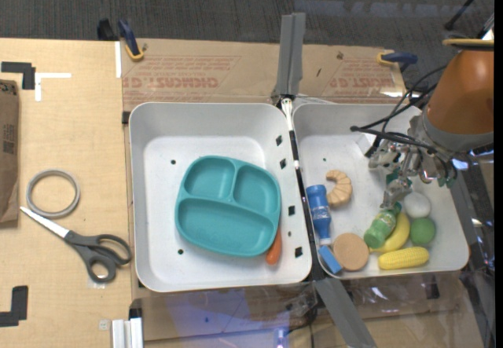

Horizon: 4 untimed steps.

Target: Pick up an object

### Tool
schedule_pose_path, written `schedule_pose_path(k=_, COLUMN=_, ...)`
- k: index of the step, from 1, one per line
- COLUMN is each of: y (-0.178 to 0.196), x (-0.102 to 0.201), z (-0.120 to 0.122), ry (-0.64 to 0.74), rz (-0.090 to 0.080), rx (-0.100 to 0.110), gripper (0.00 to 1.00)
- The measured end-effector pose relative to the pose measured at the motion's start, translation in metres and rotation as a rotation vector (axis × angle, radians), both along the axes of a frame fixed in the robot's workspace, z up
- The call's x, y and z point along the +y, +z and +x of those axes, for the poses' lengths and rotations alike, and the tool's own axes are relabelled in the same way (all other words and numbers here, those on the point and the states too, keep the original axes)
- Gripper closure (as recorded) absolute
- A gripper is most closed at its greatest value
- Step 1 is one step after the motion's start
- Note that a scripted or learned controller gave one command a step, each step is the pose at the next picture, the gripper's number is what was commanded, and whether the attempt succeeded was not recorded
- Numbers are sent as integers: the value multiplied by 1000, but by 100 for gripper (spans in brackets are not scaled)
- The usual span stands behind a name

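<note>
The grey two-finger gripper hangs low over the right white plastic bin, its tip just above the cap end of a small green plastic bottle; whether it is spread or closed cannot be told. A yellow banana lies against the bottle, with a yellow corn cob below it, a green ball to the right and a white round object just beside the gripper. Further left lie a tan croissant, a blue tube and a round tan disc.
</note>
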State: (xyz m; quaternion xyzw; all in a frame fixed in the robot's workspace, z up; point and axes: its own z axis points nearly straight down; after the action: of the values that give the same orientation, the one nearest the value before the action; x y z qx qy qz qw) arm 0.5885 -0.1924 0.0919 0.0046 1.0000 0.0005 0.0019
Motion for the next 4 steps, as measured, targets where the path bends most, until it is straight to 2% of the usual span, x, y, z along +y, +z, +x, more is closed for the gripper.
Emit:
schedule_pose_path(k=1, y=6, x=64, z=-60, ry=1, rz=0, rx=1, gripper=0)
schedule_pose_path(k=2, y=1, x=95, z=19, ry=-125, rz=0, rx=-1, gripper=0)
schedule_pose_path(k=3, y=0, x=96, z=-40, ry=-226, rz=0, rx=2, gripper=0)
schedule_pose_path(k=4, y=102, x=-12, z=-25, ry=48, rz=-2, rx=-2, gripper=0)
